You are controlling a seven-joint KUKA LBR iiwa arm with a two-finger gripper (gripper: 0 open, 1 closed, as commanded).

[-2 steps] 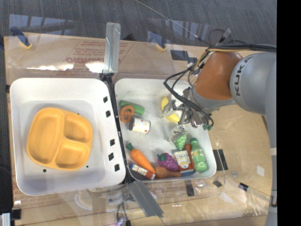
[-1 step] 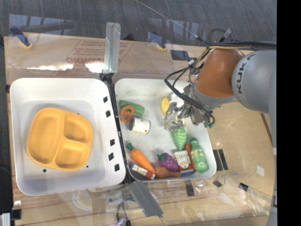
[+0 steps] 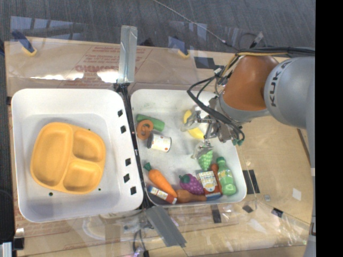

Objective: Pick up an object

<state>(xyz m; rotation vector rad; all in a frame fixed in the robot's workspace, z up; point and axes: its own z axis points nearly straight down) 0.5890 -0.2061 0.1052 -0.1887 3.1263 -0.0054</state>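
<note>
No single object is named by the task, so the likeliest target is judged to be the yellow banana, which lies in the upper middle of the right bin, just under the gripper. Whether the gripper is apart or together cannot be told, since the wrist and its black cables cover it. Just below, a pale green leafy piece is seen close to the tool, and a mis-aimed descent could catch it instead of the banana or push both aside. Further out, a crowded cluster is packed along the lower wall: a red-labelled bottle, a green bottle, purple grapes and a carrot; a sideways nudge could be passed into this pile. To the left, a small white can and a green and orange item are kept well apart from the tool. A slip is judged likely on the banana's curved, smooth skin. The left bin holds a yellow divided plate, which is not at risk.
</note>
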